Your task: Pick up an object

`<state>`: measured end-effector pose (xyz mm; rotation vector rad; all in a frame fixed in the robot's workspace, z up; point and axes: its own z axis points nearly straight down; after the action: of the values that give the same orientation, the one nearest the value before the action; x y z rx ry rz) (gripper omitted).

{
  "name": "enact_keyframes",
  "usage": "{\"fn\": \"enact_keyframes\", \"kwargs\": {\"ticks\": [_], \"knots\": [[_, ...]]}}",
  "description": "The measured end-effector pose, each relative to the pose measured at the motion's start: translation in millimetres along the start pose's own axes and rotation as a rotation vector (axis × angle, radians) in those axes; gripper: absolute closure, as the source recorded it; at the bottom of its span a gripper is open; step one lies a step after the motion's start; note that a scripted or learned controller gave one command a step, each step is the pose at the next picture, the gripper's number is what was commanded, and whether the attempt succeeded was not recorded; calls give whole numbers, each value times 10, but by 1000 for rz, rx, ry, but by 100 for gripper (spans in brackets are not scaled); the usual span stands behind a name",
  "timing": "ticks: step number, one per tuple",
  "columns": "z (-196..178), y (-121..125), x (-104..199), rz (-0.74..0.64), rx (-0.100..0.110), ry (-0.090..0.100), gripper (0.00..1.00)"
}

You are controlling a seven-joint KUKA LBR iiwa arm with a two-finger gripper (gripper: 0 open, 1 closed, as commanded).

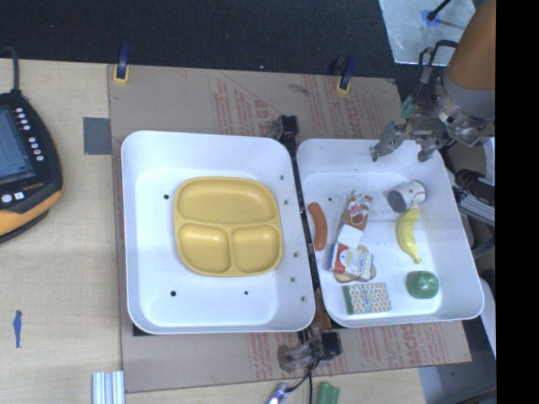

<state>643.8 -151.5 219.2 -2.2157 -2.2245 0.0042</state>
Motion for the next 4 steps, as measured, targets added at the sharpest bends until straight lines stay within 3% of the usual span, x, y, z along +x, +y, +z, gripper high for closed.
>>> {"fn": "enact_keyframes", "kwargs": {"ticks": [1, 2, 3, 4], "knots": [[738, -688, -613, 0, 2, -1, 0], [1283, -878, -230, -2, 1, 0, 0], [1177, -878, -243, -5, 2, -2, 100], [1238, -665, 338, -1, -4, -6, 100]]}}
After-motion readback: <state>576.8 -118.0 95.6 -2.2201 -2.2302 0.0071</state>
